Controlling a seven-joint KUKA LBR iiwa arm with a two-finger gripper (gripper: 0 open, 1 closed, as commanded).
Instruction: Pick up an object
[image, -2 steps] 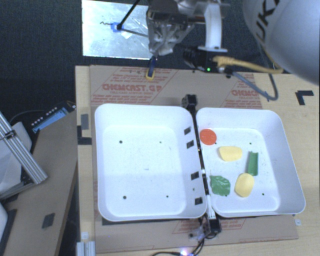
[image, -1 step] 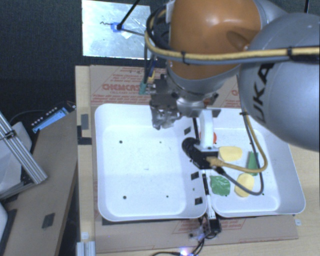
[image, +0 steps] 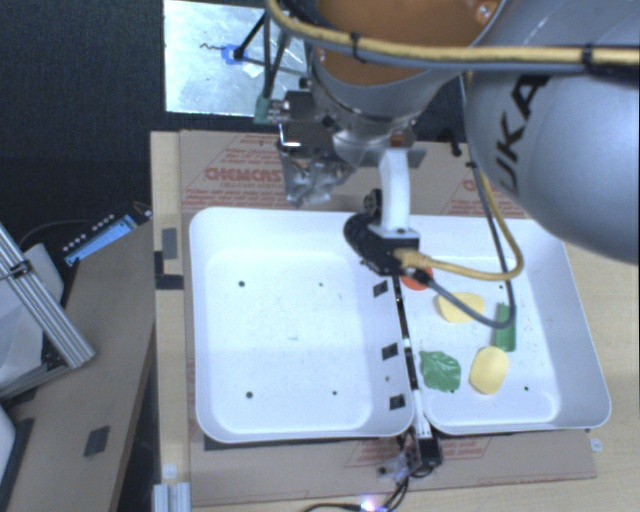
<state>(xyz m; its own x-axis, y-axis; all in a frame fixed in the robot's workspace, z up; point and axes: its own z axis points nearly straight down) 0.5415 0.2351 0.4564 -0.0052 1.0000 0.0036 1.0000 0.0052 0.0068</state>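
Observation:
Several small things lie in the right bin (image: 570, 300): a flat pale yellow piece (image: 458, 308), a yellow oval (image: 488, 370), a green leafy piece (image: 440, 370), and a grey stick with a green end (image: 503, 333). An orange-red thing (image: 415, 283) peeks out near the divider, partly hidden by the robot's own parts. My gripper (image: 308, 185) hangs over the back edge of the left bin (image: 290, 330), well away from all of these. It looks blurred, and nothing shows in it.
The big grey arm fills the upper right and covers the back of the right bin. The bins sit on a cardboard sheet (image: 230, 170). A metal frame (image: 45, 310) and a blue-edged device (image: 100, 235) lie off to the left.

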